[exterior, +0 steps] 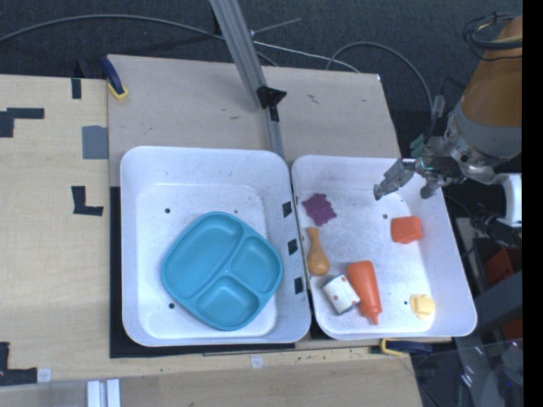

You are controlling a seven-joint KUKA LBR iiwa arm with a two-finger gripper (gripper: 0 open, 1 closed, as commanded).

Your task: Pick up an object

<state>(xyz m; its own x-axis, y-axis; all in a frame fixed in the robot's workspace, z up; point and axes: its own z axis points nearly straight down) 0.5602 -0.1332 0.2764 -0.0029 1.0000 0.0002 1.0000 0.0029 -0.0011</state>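
Note:
My gripper [409, 181] hangs over the upper right part of the right bin [373, 329], open, with nothing between its fingers. Just below it lies an orange-red block [406, 230]. A purple piece [319, 208] sits at the bin's upper left. A tan, pear-shaped toy [316, 253] lies along the left wall. An orange carrot [366, 289] and a small white can [340, 294] rest side by side near the front. A small yellow thing [422, 305] sits at the front right.
The left bin [136, 227] holds a blue divided plate [222, 270]. A grey metal pole [240, 36] slants across the bench behind the bins. Cables run over the dark floor at the back.

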